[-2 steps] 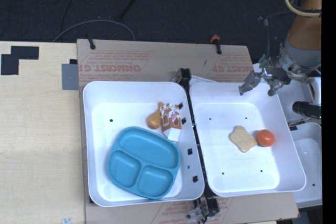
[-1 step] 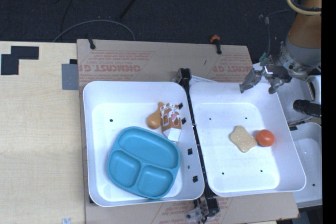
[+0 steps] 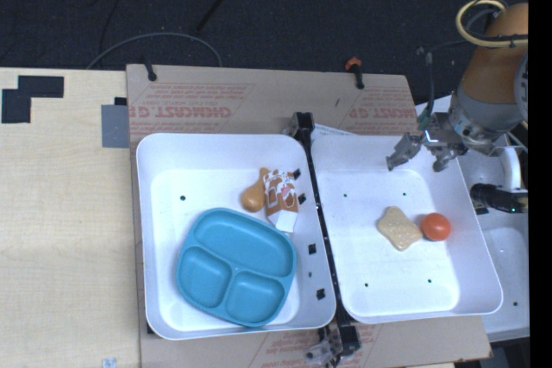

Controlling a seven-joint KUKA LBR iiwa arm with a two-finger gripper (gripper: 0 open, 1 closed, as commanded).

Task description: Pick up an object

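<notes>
Blue tray (image 3: 235, 266) in left bin, arm reaching from right, claw (image 3: 424, 151) spread open and bare over right bin's far edge

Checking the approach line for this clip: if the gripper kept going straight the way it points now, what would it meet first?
The gripper points down over the right bin, so probably bare bin floor first. The beige piece and orange ball lie nearer the camera; depth is unclear.

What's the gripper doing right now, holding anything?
Gripper: open, holding nothing, over the far edge of the right bin, apart from the biscuit and the orange ball.
</notes>
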